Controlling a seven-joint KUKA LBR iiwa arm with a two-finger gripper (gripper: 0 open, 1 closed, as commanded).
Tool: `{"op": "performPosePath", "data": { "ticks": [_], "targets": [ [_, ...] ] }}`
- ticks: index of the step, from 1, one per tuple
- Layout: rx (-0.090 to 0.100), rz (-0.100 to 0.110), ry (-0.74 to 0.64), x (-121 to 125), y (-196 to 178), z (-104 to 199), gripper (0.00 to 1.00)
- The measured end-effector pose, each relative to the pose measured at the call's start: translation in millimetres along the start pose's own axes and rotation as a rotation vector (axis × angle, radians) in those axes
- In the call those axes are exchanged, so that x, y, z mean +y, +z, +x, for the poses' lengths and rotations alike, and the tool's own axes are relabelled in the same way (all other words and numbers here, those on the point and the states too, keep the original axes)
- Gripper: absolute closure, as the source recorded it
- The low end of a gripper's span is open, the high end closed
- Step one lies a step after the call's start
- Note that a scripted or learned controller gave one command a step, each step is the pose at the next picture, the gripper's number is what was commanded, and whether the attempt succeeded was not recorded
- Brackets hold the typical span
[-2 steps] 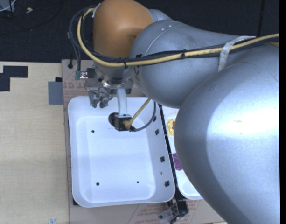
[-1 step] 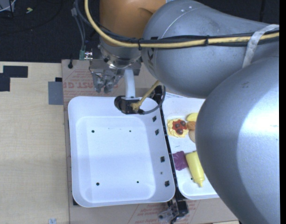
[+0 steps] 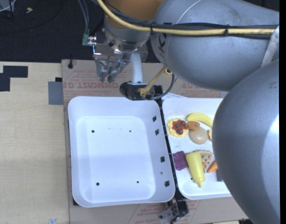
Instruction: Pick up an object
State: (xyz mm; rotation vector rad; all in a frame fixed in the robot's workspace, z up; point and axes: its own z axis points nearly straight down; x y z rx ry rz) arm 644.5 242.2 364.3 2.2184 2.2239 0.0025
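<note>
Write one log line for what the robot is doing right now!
pincer: above bench, behind left bin | grasp: nothing held | right bin: banana, toy food

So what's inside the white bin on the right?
The right bin holds toy food: a banana, a yellow bottle, a purple piece. The grey arm covers the rest.

Bulky grey arm (image 3: 212, 36), orange band (image 3: 133, 3), yellow cable (image 3: 189, 31), seemingly metallic fingers (image 3: 108, 71)
</note>
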Motion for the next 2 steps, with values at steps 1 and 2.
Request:
{"op": "performPosePath", "data": {
  "ticks": [1,2],
  "targets": [
    [0.001,-0.003,-0.002,0,-77,1,1.0],
    [0.001,-0.001,-0.002,-56,-162,1,1.0]
  ]
}}
